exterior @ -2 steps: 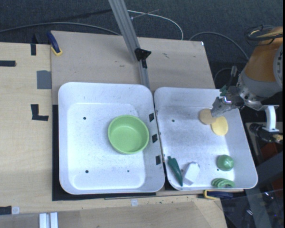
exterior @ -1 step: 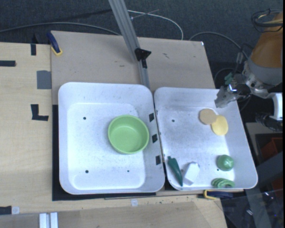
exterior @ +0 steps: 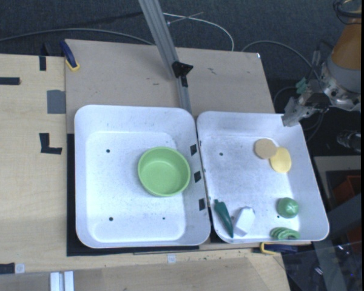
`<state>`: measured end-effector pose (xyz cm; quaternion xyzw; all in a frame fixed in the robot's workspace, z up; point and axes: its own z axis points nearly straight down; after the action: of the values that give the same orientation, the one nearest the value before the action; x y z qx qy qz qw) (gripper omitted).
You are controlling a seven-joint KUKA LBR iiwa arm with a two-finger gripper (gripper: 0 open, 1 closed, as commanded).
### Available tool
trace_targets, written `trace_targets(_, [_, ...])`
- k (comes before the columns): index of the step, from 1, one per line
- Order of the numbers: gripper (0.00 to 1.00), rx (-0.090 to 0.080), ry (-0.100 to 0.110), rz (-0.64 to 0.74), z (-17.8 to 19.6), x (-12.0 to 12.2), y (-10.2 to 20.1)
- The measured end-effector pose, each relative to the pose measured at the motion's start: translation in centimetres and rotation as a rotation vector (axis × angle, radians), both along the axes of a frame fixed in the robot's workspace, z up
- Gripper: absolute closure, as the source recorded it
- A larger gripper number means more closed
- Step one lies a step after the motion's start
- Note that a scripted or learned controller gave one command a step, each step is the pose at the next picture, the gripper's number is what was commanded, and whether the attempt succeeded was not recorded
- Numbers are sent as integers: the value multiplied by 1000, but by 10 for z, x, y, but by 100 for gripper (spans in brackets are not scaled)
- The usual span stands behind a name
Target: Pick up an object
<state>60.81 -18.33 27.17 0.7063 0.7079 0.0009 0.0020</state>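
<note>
A green bowl sits in the left bin. The right bin holds a tan round piece touching a yellow piece, a small green round object, a green ridged disc, a white block and a dark green elongated piece. My gripper hangs at the right bin's far right corner, above its rim, away from every object. Nothing shows between its fingers.
A grey metal pole slants down from the top to the gap between the bins. Cables lie on the dark floor behind the bench. A blue-and-yellow clamp grips the board's far left corner.
</note>
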Motion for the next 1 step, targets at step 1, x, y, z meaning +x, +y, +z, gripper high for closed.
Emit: trace_targets(1, [100, 2, 5, 3, -10, 3, 50])
